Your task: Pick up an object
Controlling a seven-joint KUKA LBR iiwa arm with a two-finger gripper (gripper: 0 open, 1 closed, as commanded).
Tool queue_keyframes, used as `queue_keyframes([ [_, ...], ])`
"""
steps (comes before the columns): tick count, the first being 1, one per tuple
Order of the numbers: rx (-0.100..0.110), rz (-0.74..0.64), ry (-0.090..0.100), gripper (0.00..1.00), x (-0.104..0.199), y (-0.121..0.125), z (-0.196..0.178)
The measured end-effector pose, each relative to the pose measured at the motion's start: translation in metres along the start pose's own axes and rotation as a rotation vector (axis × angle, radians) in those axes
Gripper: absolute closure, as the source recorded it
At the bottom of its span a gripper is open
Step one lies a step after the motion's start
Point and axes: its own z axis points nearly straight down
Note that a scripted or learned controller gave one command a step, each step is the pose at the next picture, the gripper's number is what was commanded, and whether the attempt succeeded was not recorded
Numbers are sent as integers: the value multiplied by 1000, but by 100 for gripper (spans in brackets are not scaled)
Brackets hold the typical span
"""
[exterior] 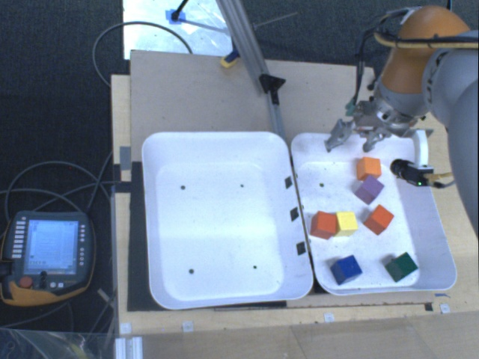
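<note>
The right bin (314, 163) holds several small blocks: an orange one (368, 167), a purple one (369, 190), a second orange one (379, 220), a red-orange one (324, 224) touching a yellow one (347, 222), a blue one (346, 268) and a dark green one (402, 266). My gripper (353, 140) hangs over the bin's far edge, above and to the left of the top orange block. Its fingers are spread open with nothing between them.
The left bin (217, 215) lies beside the right one. A grey pole (247, 40) slants across the brown board behind the bins. A teach pendant (46, 256) with cables rests on the floor at left.
</note>
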Motion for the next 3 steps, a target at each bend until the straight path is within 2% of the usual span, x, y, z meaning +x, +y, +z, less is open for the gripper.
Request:
queue_keyframes([
  [1, 0, 0, 1, 0, 7, -7, 55],
  [2, -4, -1, 0, 0, 7, -7, 76],
  [3, -9, -3, -1, 100, 7, -5, 63],
])
